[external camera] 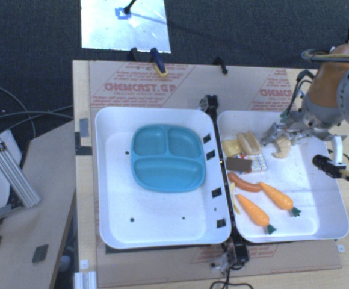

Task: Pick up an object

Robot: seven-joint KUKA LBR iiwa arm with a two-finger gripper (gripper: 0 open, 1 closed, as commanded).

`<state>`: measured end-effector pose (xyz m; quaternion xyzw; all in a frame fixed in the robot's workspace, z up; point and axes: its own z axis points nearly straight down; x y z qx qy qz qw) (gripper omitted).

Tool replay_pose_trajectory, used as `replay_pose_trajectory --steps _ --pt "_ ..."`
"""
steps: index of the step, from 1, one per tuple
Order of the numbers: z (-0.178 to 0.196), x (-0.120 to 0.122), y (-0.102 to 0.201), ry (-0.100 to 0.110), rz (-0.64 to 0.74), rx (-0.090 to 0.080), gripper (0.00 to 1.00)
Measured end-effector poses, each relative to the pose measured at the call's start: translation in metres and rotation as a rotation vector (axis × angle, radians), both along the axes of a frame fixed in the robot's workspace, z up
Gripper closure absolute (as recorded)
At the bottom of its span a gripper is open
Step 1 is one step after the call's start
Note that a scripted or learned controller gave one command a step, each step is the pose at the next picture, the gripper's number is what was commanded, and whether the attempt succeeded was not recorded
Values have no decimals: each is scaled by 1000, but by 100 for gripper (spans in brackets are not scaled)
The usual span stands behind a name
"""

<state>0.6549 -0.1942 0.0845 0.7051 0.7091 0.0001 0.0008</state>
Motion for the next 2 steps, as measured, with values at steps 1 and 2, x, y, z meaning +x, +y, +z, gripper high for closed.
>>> replay_pose_trajectory --steps 1,2 --pt "13 1 -1 -2 2 -1 100" --pt "73 10 6 -7 0 -1 100"
